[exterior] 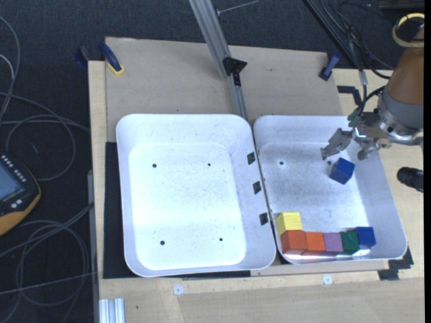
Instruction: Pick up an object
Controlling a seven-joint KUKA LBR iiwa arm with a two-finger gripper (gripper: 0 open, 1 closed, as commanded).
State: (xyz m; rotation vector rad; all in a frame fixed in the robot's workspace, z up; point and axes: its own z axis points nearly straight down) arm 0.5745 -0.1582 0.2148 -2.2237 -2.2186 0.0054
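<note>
On the bench (202,79), two shallow white bins sit side by side, their inner rims touching along the middle. At the left, the left bin (128,180) shows a bare white floor with four small dark dots near its corners. Between the two bins, three small black clips (256,187) sit along the shared edge, and a grey metal rail (215,39) slants down from the top toward that seam. Moving right, the right bin (384,200) holds a row of blocks pressed against its near wall: a yellow block (291,221) stands on an orange block (293,241), followed by a second orange block (314,241), a purple block (333,242), a green block (349,241) and a dark blue block (366,235), each touching its neighbour. Farther back in that bin, well apart from the row, a blue cube (342,170) appears tilted just beneath the gripper (351,147). The gripper's fingers are spread apart above the cube, not closed around it. At the far right, the arm (407,93) reaches in over the bin's rim.
</note>
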